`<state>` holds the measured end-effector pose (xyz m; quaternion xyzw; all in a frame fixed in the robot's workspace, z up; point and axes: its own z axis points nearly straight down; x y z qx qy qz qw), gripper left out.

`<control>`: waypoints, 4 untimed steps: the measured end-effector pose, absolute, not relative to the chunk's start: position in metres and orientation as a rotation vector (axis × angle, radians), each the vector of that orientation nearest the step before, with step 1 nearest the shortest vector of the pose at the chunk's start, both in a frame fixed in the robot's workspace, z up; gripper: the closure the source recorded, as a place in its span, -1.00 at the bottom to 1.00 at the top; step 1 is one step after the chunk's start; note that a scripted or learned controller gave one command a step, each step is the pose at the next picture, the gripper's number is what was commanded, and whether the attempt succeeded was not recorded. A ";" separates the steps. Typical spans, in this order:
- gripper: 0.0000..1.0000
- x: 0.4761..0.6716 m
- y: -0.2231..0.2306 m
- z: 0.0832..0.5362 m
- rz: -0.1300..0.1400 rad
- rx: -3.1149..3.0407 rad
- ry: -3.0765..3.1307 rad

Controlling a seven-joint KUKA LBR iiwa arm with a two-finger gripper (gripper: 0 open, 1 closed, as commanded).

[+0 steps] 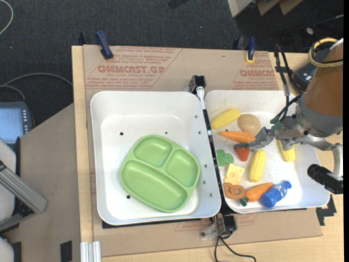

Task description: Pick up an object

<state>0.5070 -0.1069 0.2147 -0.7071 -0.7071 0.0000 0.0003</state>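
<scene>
The carrot (236, 136) lies near the middle of the right bin (308, 198), pointing toward the tool (265, 138), whose dark tip sits just at the carrot's right end; whether it is parted or closed cannot be told. Behind the carrot lie a corn cob (226, 118) and a beige potato (249, 123). In front of it are a red pepper (242, 152), another corn cob (257, 165) and a cheese wedge (234, 174). Left of it, the other bin holds a green divided plate (159, 172).
</scene>
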 end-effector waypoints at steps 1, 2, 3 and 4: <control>-1.00 0.492 -0.148 0.163 0.008 -2.223 -2.211; -1.00 0.509 -0.114 0.081 0.001 -2.217 -2.222; 1.00 0.510 -0.117 0.095 -0.002 -2.225 -2.221; 1.00 0.570 -0.046 0.191 -0.018 -2.217 -2.240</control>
